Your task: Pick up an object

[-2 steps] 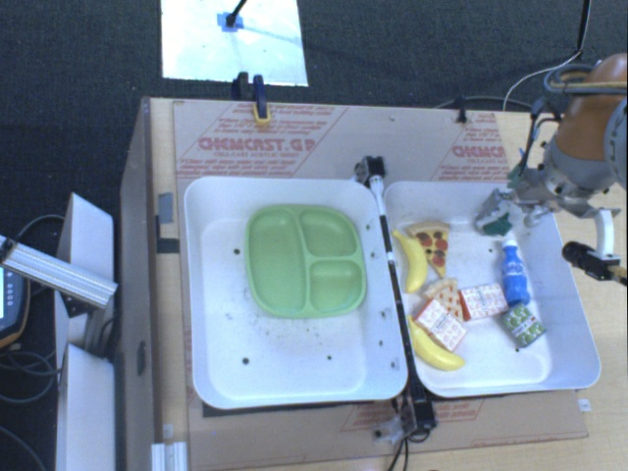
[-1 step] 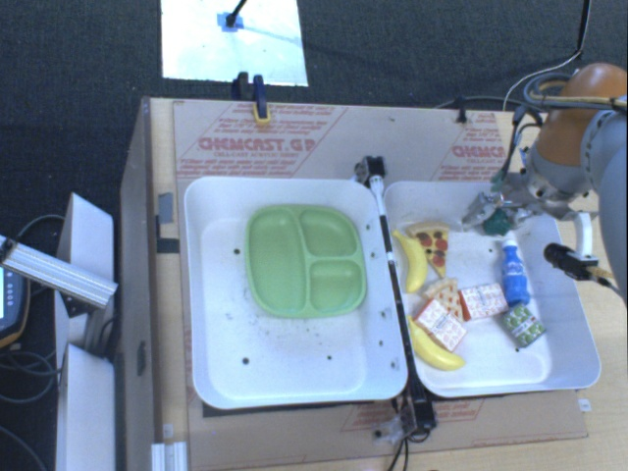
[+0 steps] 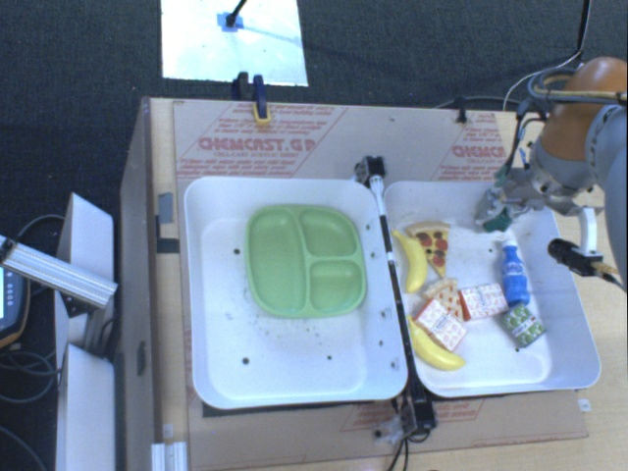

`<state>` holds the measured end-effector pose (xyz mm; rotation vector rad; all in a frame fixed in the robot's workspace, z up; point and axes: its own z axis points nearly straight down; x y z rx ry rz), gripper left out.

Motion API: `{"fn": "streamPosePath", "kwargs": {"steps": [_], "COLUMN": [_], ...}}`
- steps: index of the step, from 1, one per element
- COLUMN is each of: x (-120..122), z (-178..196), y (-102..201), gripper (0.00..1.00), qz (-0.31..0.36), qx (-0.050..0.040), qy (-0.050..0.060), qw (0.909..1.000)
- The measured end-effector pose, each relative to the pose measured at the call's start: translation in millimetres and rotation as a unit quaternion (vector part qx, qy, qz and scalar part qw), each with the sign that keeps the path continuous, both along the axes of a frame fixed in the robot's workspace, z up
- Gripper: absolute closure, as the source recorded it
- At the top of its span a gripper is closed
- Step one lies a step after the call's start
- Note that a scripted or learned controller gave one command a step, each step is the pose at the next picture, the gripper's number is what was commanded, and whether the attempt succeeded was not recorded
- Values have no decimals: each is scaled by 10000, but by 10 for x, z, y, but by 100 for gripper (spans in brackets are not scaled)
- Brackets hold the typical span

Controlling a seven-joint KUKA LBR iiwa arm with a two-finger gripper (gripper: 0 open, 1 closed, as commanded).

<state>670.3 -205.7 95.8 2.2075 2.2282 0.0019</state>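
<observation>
The tool hangs over the far right corner of the right bin, above bare white floor; I cannot tell whether it is wide or narrow. Just beside it lies a blue bottle, long axis running near to far, white cap towards the tool. A glossy plastic pizza slice points nearward. Two curved yellow bananas lie along the divider. The left bin carries a green sectioned plate.
</observation>
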Motion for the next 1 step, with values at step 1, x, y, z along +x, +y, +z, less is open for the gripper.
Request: {"fn": "streamPosePath", "kwargs": {"steps": [1], "x": [-2], "z": [875], "y": [697], "gripper": [100], "qz": [-18], "qx": [15], "qy": [-4], "qw": [10000]}}
